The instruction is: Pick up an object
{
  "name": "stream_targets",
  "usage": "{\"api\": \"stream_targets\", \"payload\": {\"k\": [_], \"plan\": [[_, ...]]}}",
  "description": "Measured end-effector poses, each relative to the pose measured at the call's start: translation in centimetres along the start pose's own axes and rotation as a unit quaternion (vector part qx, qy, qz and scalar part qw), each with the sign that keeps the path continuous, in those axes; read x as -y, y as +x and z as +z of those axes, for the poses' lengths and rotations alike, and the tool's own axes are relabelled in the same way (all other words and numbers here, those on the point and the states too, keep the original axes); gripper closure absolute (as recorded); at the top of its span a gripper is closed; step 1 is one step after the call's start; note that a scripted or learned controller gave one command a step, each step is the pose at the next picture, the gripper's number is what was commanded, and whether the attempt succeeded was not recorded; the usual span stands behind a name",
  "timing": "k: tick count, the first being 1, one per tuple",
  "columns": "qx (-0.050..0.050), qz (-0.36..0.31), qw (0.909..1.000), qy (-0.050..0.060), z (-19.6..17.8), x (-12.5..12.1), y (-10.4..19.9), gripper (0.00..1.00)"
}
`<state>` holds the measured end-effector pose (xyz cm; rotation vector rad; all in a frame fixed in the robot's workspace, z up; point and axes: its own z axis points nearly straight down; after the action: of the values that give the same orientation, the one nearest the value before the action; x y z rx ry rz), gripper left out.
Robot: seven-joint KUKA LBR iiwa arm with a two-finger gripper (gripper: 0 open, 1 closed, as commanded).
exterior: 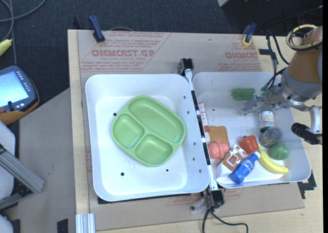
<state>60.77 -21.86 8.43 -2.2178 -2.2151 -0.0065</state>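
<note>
From the camera above, we see the arm [303, 68] reaching in from the right over the right bin [302, 168], its gripper [266, 104] low near the bin's far middle; we cannot tell how the jaws stand. No object shows between them. The things to pick lie crowded toward the near side of that bin: a curved yellow banana [272, 164], a round green fruit [279, 151], a blue bottle [243, 169], a red block [249, 143], a pink lump [218, 149] beside an orange slab [218, 134], and a small jar [266, 119] just under the gripper. A green piece [242, 93] lies apart at the far side. The left bin [97, 124] holds a smooth, glossy green tray [148, 130] with three compartments. We judge the crowding the main risk: closing there could nudge neighbours or pinch two things, and rounded, slick plastic could slip free.
</note>
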Motion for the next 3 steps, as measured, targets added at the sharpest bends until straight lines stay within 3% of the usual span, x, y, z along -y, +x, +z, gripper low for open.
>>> {"api": "stream_targets", "payload": {"k": [1, 2, 3], "plan": [[0.001, 0.001, 1.0, 0.004, 0.1, 13.5, 4.6, 0.0], [0.01, -0.003, 0.9999, -0.008, -1.4, 4.9, 11.2, 0.0], [0.005, 0.0, 1.0, -0.002, 0.0, 6.4, 11.0, 0.0]]}}
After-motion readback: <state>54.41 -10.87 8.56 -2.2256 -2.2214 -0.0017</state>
